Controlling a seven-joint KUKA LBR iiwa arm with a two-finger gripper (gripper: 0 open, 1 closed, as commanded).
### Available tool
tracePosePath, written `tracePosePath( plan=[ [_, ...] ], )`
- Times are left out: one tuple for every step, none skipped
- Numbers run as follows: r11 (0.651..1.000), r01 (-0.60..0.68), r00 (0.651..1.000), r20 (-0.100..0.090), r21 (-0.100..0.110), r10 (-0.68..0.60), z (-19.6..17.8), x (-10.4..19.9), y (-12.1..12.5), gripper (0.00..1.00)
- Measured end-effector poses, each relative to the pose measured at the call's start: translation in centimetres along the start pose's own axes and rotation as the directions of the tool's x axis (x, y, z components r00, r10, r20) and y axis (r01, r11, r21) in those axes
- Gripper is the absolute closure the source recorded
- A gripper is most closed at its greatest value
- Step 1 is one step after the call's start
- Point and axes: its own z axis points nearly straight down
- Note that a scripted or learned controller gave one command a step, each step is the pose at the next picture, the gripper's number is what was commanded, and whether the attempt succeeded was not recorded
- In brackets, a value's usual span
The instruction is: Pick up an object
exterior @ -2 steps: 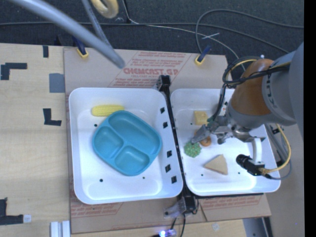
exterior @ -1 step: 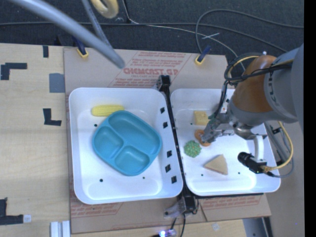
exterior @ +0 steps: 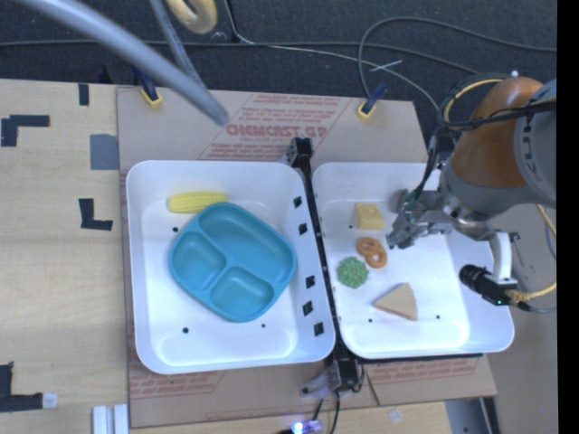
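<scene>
Counter (exterior: 54, 269) is light wood w/ dark tape marks along its left edge & near-left corner. A brown cardboard sheet (exterior: 271, 125) w/ red print lies across the middle, held at the counter's far edge by 2 clamps: one yellow-tipped (exterior: 147, 93), one blue/yellow (exterior: 369, 105). Beyond the far edge the surface (exterior: 298, 16) is dark, w/ thin cables (exterior: 398, 57) looping over it toward the right. A grey pole (exterior: 109, 30) slants in from the far-left corner, blurred. Lighting even, soft shadows only.
</scene>
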Motion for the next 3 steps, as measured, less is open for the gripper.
tracePosePath(
  plan=[
    [1.0,0.001,1.0,0.001,-0.002,-0.001,-5.8,-0.9,0.5,1.0],
    [1.0,0.003,1.0,0.001,-0.002,-0.003,-11.2,-0.3,1.5,1.0],
    [1.0,0.005,1.0,-0.001,0.004,-0.005,-10.2,3.8,2.3,1.0]
  ],
)
